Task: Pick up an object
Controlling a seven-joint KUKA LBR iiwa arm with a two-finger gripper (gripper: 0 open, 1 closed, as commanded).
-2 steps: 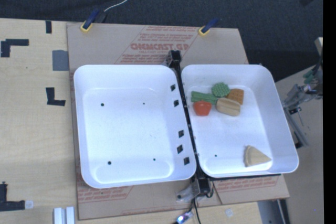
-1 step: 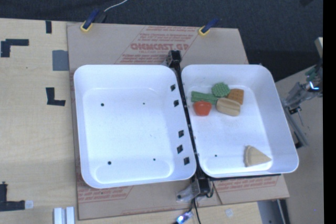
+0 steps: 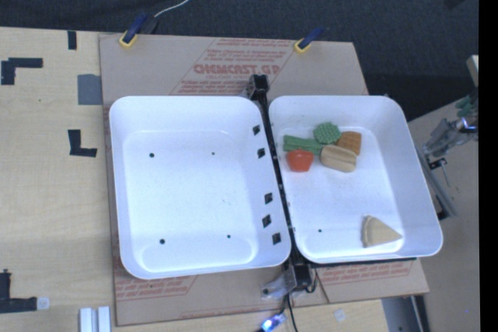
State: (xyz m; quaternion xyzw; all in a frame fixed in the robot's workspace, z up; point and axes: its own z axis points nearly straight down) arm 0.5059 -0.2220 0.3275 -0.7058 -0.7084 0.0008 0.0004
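Right bin (image 3: 389,114), far-left cluster: red piece (image 3: 300,160), green pieces (image 3: 327,133), orange piece (image 3: 350,141), tan loaf (image 3: 338,158), touching. Near-right: lone tan wedge (image 3: 379,232). Likely light, rigid, smooth toy food. Easiest hold: wedge, across its flat sides. Gripper state: cannot tell.

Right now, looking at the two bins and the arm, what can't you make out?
- Gripper: cut off by the camera view's right edge and blurred, so the state of the grip is unreadable.
- Green toy: partly overlapped by the red piece and tan block; its shape is unclear.
- Orange piece: too small to identify.
- Clamps under the bins: partly hidden by the rims.
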